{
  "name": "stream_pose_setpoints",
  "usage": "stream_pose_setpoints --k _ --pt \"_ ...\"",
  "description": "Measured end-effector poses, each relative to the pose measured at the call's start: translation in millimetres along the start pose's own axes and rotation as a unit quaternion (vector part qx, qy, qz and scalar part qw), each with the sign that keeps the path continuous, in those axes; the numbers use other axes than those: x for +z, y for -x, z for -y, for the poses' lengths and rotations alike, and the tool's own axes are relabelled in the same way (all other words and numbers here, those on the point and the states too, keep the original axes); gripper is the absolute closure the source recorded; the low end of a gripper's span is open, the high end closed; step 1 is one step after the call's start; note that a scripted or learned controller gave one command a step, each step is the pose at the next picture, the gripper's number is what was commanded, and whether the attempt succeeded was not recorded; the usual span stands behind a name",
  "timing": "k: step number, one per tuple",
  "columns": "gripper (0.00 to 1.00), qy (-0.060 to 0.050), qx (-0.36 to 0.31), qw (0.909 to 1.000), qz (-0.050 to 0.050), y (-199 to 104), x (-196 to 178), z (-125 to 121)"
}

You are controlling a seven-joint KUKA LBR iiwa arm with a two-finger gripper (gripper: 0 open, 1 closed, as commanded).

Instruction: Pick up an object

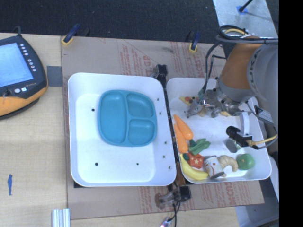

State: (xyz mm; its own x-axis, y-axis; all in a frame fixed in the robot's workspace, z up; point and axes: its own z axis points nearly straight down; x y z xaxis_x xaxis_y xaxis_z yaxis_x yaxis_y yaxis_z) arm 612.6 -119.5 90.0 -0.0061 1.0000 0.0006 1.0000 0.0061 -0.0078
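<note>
The hand was lowered into the right bin near a carrot — its state could not be told.

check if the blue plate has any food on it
Empty: the blue plate in the left bin shows three bare compartments.

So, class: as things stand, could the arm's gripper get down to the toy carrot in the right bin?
Probably yes. The toy carrot lies uncovered along the right bin's left wall, and the gripper hangs close above and beside it. That wall could crowd the fingers.
</note>
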Motion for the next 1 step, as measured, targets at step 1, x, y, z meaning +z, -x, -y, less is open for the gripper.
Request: stream_pose_setpoints --k 1 --pt "1.0 0.001 -0.001 1.0 0.001 1.7 -11.6 -0.7"
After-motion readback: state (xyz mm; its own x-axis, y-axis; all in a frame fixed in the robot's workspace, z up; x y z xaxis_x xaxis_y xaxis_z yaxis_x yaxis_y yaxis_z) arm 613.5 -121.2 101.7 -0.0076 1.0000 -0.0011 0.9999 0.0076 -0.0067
